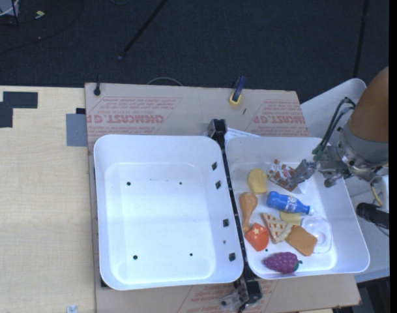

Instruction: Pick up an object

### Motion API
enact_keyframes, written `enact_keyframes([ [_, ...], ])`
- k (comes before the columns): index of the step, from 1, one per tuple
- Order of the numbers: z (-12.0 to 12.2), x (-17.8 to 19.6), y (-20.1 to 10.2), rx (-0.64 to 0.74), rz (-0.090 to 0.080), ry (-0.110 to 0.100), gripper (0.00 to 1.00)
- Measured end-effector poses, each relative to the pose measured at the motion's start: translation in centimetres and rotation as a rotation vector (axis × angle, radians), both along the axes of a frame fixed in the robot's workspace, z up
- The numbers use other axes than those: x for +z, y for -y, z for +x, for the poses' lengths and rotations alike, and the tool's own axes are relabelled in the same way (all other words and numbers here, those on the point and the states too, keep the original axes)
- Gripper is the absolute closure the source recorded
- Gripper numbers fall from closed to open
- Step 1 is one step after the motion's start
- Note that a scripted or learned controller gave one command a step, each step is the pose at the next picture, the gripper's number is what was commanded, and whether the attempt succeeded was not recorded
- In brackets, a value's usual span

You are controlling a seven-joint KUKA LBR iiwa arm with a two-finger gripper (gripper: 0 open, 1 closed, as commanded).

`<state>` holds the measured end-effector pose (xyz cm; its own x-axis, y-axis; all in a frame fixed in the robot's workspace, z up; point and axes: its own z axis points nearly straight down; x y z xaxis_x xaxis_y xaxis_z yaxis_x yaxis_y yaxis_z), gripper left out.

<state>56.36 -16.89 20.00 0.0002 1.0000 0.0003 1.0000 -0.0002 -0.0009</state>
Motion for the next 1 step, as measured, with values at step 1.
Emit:
enact_keyframes([
  [1,3.54,-9.59,-5.01,-0.001,-0.004,0.011,0.00],
])
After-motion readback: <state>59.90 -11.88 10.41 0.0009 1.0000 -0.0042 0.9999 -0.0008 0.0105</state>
